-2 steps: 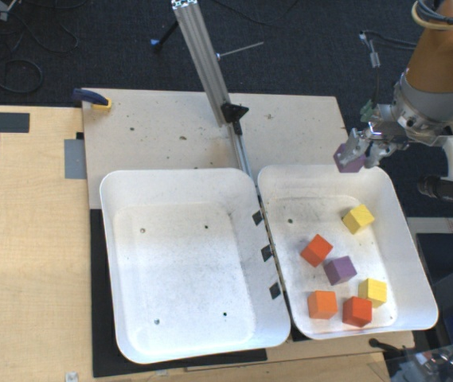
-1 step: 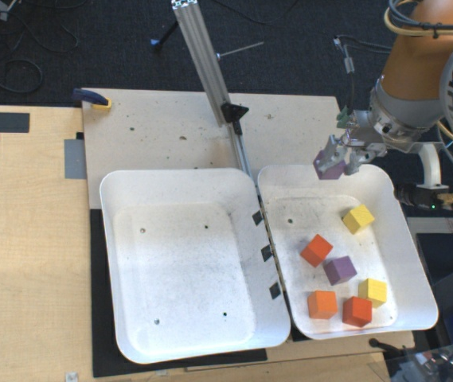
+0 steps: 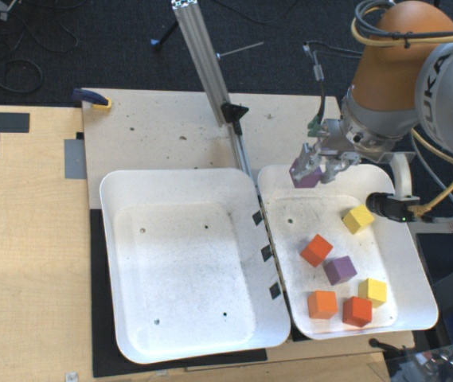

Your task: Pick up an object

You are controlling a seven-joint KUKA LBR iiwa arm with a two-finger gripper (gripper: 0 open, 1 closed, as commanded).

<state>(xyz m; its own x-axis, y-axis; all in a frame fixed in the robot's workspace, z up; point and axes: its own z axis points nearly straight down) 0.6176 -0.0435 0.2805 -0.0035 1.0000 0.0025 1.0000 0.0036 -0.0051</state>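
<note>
Part of the maker's name, the letters "UK" and a sliver of a third, is showing sideways on the grey arm at the upper right edge of the frame, and no other writing is reading clearly. The gripper is hanging over the upper left corner of the right bin, and a purple block is sitting between its fingers, so the fingers are clamping on that block; the block is looking lifted above the bin floor, though its height is not certain from this angle. It is a compact cube-like piece with no clear long axis, and its visible face is tilting toward the lower left of the frame. Six blocks are lying loose in the right bin: two yellow, one near the upper right of the bin and one lower down; two red-orange ones, one near the bin's middle and one at the bottom; one orange block just beside that lower red one; and one more purple block between them. The left bin is occupying the centre of the frame, touching the right bin along its edge. A slanted metal rail with a checkered tip is rising toward the top centre
</note>
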